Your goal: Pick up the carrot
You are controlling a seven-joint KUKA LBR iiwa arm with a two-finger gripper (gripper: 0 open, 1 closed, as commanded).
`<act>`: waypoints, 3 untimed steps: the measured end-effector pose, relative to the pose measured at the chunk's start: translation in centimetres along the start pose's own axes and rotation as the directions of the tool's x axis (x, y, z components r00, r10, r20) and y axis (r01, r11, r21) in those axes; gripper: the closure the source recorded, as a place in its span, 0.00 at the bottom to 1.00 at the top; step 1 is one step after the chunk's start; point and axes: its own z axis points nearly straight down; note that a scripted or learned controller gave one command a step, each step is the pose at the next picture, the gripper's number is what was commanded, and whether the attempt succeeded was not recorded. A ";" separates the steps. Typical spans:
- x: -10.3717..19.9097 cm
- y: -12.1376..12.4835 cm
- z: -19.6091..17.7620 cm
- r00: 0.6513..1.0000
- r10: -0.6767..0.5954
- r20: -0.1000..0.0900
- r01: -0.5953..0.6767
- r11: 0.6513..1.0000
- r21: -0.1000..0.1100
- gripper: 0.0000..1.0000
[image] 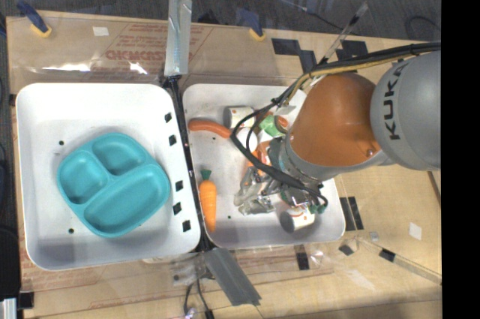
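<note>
Carrot [208, 203] lying lengthwise against the left wall of the right bin [247, 239], green top toward the far side. Tool [259, 197] low among clutter just right of it; grip state impossible to tell. Best shifted left, centred over the orange body, closing across its width.

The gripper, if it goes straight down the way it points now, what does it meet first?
Probably the right bin's floor, not the carrot. The gripper hangs to the carrot's right, apart from it; depth is unclear from above.
</note>
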 end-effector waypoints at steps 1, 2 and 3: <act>-4.0 -1.1 4.7 0.985 0.174 0.008 -0.174 0.985 0.001 1.00; -2.2 1.3 -13.7 0.965 0.262 0.022 -0.263 0.965 0.003 1.00; -3.1 1.8 -11.6 0.996 -0.084 0.007 0.084 0.996 0.004 1.00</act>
